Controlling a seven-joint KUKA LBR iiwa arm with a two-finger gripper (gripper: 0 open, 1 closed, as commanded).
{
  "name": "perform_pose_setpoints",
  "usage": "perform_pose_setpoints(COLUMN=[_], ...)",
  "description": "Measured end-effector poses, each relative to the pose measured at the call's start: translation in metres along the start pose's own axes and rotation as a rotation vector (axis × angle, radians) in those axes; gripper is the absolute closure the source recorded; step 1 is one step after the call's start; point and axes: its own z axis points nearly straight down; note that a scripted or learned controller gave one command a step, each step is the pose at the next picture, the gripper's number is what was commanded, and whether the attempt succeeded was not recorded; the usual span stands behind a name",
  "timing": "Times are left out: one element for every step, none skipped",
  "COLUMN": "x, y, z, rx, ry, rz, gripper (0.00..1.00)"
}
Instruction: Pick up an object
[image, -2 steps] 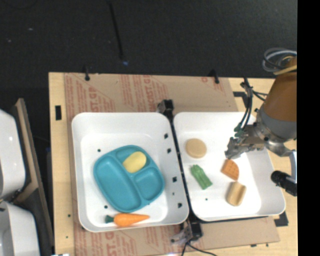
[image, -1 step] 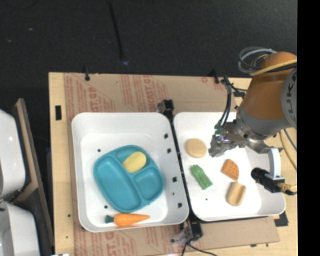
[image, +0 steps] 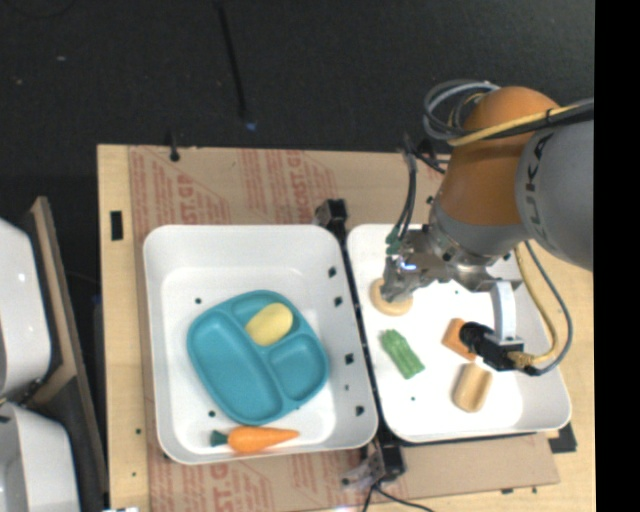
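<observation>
In the right bin (image: 540, 405) my gripper (image: 402, 282) reaches down at the back left corner, right over a tan round piece (image: 390, 300) that it partly hides. A green piece (image: 402, 354) lies just in front of it. An orange block (image: 459, 337) and a tan cylinder (image: 472, 388) lie further right. The grey and orange arm (image: 495, 180) covers the back of this bin.
The left bin (image: 165, 300) holds a blue divided plate (image: 235, 375) with a yellow lump (image: 269, 323) in one compartment, and a carrot (image: 262, 438) by its front wall. A black cable and connector (image: 492, 348) hang beside the orange block. The bins' shared wall runs just left of the gripper.
</observation>
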Motion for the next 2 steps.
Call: perform_pose_setpoints(x=[0.049,0.090], y=[0.028,0.048], z=[-0.003,0.000], rx=[0.000,0.001], ry=[0.000,0.000], rz=[0.001,0.002], gripper=[1.00,1.00])
